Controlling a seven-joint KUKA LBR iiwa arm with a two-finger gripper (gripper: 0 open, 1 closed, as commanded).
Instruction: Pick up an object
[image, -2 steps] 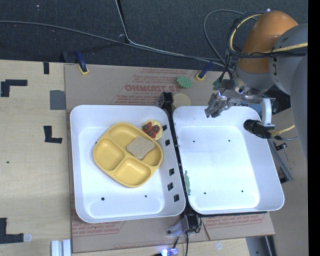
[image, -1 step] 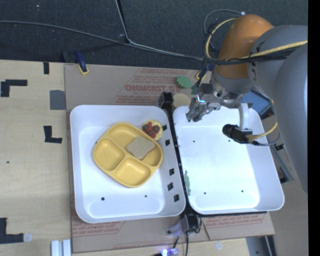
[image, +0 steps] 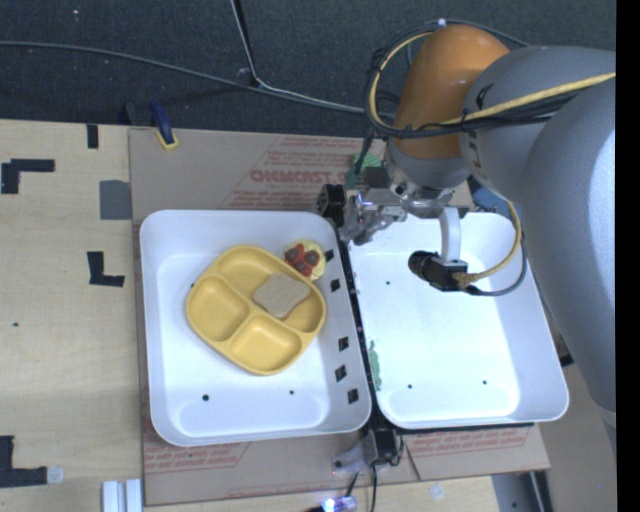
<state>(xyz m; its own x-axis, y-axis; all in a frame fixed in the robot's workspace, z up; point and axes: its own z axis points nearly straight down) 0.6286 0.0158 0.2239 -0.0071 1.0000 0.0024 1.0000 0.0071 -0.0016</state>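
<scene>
A yellow divided plate (image: 250, 310) lies in the left bin (image: 170, 400). A tan square piece (image: 280, 294) rests on the plate's middle. A small red and dark item (image: 305, 259) sits at the plate's upper right corner. My gripper (image: 352, 218) hangs over the top of the divider between the two bins, just right of the red item and above it. The grey arm with its orange band (image: 445, 70) reaches in from the upper right.
The right bin (image: 470, 350) has a small green scrap (image: 373, 355) at its left wall. A black connector on a yellow cable (image: 440, 270) hangs from the arm above that bin. Both bins stand on a cardboard sheet (image: 280, 170).
</scene>
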